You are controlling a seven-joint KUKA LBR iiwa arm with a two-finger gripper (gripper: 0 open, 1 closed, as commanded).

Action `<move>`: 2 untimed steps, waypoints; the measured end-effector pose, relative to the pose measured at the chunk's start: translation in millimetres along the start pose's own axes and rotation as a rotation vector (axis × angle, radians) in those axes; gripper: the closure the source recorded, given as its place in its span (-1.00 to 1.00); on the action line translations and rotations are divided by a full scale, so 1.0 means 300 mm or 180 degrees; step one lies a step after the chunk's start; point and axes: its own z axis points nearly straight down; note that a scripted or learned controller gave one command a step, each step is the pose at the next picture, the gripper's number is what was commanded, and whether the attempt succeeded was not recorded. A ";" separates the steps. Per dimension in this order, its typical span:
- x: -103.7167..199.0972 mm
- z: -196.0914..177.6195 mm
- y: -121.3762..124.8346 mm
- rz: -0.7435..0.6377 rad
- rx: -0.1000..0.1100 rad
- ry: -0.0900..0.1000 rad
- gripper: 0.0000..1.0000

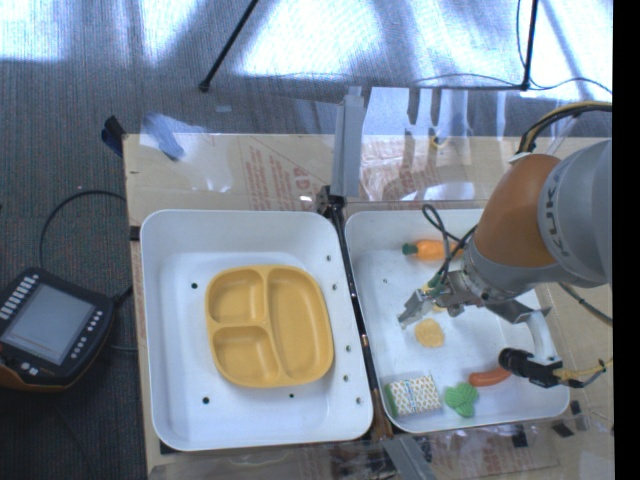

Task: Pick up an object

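**A:** How far along does the pick look?

**B:** Early, I'd judge. The arm (545, 223) reaches into the right bin (385, 230) and the gripper (418, 308) hangs low over its floor, just above and left of the yellow round piece (430, 334). Nothing sits between the fingers, so no object is lifted yet. The descent, the closing and the lift all seem left to do.

**A:** And the jaws?

**B:** They look spread, with one tip pointing down to the left, but they're small and partly hidden by the wrist, so I wouldn't swear to the width of the gap.

**A:** Run me through the containers, biggest first.

**B:** The left bin (170, 258) holds one thing: a yellow divided plate (268, 325) with three compartments, lying flat near the middle, nothing in it. The right bin carries the small items. A white checked block (414, 395) lies at the near edge, a green leafy piece (461, 399) just beside it to the right, then a red sausage-like piece (489, 376) near a black part of the arm's fitting. The yellow round piece lies mid-bin, and a small orange carrot (427, 250) with a green top lies towards the far side.

**A:** So the likeliest target?

**B:** The yellow round piece, being nearest the fingertips, though that is a guess.
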 end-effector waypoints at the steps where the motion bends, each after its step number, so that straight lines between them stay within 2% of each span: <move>1: -0.011 0.050 -0.115 0.0205 0.0005 0.0001 -1.00; 2: -0.137 0.045 0.091 0.0130 -0.0009 -0.0005 -1.00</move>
